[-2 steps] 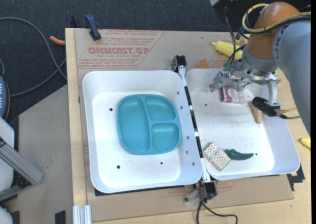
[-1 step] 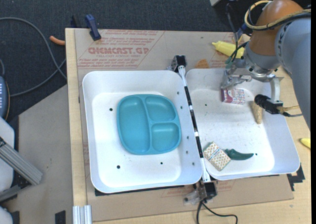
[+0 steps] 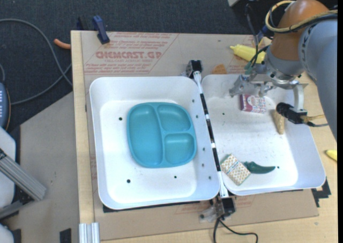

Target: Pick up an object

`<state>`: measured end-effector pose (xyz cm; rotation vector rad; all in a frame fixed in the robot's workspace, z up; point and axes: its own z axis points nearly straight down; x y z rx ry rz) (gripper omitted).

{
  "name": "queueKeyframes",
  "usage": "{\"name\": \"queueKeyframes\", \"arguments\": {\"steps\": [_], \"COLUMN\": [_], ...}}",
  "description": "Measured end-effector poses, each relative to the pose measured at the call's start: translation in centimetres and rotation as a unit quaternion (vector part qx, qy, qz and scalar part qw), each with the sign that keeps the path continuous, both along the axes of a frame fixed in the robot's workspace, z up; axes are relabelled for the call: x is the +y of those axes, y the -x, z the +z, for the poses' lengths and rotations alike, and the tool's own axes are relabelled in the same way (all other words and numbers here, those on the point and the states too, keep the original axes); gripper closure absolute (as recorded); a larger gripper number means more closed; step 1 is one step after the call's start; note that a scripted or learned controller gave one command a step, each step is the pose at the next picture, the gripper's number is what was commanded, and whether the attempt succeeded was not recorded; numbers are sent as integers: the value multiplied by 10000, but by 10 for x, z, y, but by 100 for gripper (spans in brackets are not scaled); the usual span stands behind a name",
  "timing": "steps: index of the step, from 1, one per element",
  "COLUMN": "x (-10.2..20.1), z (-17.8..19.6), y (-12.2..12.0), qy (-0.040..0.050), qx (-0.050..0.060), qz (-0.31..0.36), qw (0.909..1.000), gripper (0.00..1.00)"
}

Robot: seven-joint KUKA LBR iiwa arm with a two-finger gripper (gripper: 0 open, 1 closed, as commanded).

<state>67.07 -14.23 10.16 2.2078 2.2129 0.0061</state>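
Observation:
My gripper (image 3: 251, 89) hangs over the back of the right bin (image 3: 305, 151), open, its fingers spread to either side. Just under it and slightly nearer lies a small pink and white carton (image 3: 253, 103), touching or almost touching the fingertips but not lifted. A tan wedge-shaped piece (image 3: 280, 123) lies to the carton's right, beside a black part of the arm. At the bin's front sit a small checkered box (image 3: 235, 169) and a dark green pepper (image 3: 260, 168) side by side.
The left bin (image 3: 107, 129) holds a teal divided plate (image 3: 161, 133). A yellow toy (image 3: 244, 51) lies on the bench behind the right bin. A black clamp (image 3: 194, 67) sits at the back of the ridge between the bins, and a blue clamp (image 3: 100, 29) at the back left.

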Motion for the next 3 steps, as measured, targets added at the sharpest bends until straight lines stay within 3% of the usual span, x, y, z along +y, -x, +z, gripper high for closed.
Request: {"name": "queueKeyframes", "arguments": {"steps": [1, 2, 3], "x": [2, 1, 1], "z": [-11, 1, 0], "y": [7, 6, 6], "qy": [-12, 5, 3], "qx": [0, -21, -16], "qz": [-5, -7, -8], "qw": [10000, 10000, 10000], "gripper": [0, 100, 0]}}
